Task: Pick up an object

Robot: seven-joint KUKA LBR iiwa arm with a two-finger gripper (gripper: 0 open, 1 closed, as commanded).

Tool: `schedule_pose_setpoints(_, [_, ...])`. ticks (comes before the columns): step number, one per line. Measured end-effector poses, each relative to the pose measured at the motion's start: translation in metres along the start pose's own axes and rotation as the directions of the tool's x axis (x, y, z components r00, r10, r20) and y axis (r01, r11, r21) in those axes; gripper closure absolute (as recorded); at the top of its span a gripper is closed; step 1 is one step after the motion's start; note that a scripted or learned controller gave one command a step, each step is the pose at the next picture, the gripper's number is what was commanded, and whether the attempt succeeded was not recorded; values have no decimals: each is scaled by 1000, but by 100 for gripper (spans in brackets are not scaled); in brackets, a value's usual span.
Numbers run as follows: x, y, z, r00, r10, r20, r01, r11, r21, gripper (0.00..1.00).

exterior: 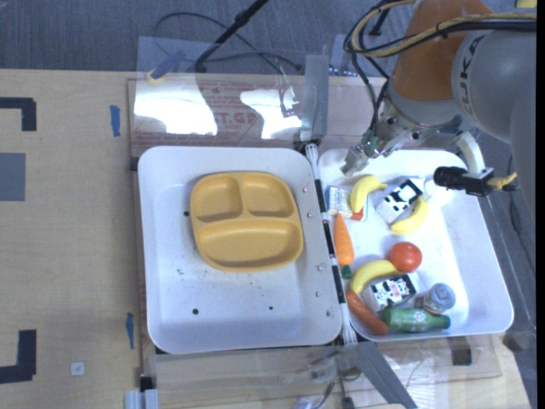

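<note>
Objects for picking crowd your right bin [490,254]: nearest you lie a green bottle [415,319], a banana [372,273] and a tomato [406,255]; farther back, another banana [364,191]. Beyond that one hangs the gripper [361,153], gripping nothing; you cannot tell its finger state. Your left bin [162,254] bears a yellow tray [245,220].

Yellow divided plate [246,220] in left bin [162,254]; toys crowd right bin [485,262].

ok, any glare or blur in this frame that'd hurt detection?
Camera view: strong white glare on the clear sheet behind the left bin; the yellow tray is evenly lit with soft shadows; the gripper looks slightly blurred; items in the right bin are small but readable.
</note>
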State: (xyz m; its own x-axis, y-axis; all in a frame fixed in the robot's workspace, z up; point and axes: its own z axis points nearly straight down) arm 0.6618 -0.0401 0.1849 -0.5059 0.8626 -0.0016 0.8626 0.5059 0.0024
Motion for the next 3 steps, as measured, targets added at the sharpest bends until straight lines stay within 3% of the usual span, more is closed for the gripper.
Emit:
schedule_pose_setpoints(1, [0,0,0,1000,0,0,0,1000,1,0])
schedule_pose_setpoints(2, [-4,-22,-34,988,-151,1,151,988,0,0])
schedule_pose_setpoints(3, [-12,-19,-16,993,-116,-1,116,993,2,0])
